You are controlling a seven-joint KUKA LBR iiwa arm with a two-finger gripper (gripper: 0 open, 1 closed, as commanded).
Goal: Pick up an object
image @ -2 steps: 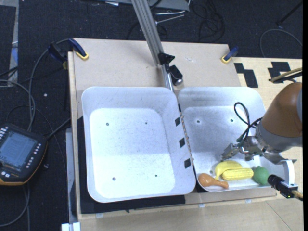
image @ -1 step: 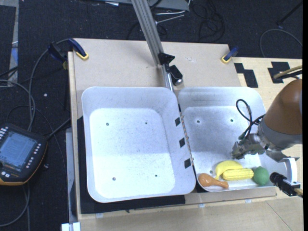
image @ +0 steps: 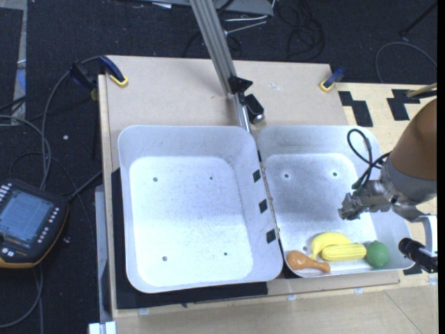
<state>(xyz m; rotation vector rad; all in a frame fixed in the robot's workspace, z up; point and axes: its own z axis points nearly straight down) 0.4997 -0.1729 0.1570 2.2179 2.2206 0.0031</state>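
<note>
Grey arm with orange band comes in from the right; its gripper (image: pixel 350 209) hangs over the right shallow white bin (image: pixel 306 145), mid-right of the bin floor. Gripper state: cannot tell, the tip is small and dark against the bin from this slant. Nothing visible in its grasp.

Objects all cluster in the near corner of the right bin, below the gripper in the view, toward the front rim:
- yellow curved plastic banana (image: pixel 328 241), arched, long axis roughly left-right
- yellow corn-cob-shaped toy (image: pixel 345 252), touching the banana's lower side, long axis also left-right, running toward the green piece
- round green plastic ball-like fruit (image: pixel 377 254), at the corn's right end, touching or just beside it
- small orange pear- or spoon-shaped plastic piece (image: pixel 306 261), left of the corn, narrow end pointing right, near the bin's front wall

Key relation: nearest target looks like the banana, just below and slightly left of the gripper in the view, near but apart. Judgement: the move would be toward the front rim and down; closing across the left-right long axis would suit banana or corn. Risk: items packed together and close to the front wall, so a try could nudge neighbours.

Left shallow white bin (image: pixel 139 152) sits beside it on the worktop (image: pixel 174 89).
</note>
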